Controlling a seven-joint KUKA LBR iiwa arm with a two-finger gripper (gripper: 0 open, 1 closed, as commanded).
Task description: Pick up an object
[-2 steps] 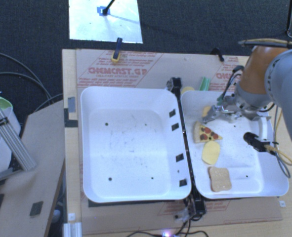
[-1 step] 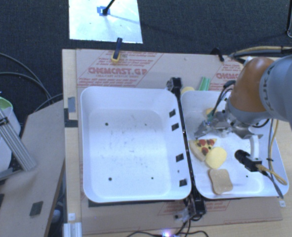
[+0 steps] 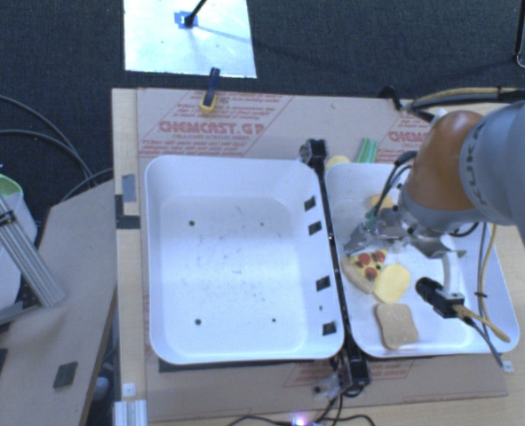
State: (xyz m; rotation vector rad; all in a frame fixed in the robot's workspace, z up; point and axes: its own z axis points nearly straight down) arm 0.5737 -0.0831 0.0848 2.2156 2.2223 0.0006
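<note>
Pizza slice (image 3: 366, 269), yellow disc (image 3: 392, 283) and bread (image 3: 396, 324) fill the right bin (image 3: 502, 313); gripper (image 3: 366, 235) hovers above, grip state unclear.

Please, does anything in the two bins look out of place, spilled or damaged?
Nothing looks spilled or damaged. The toy foods, a pizza slice, a yellow round piece and a bread slice, lie crowded in the right bin, near the pincer. A yellow piece and green sticks lie outside it.
</note>
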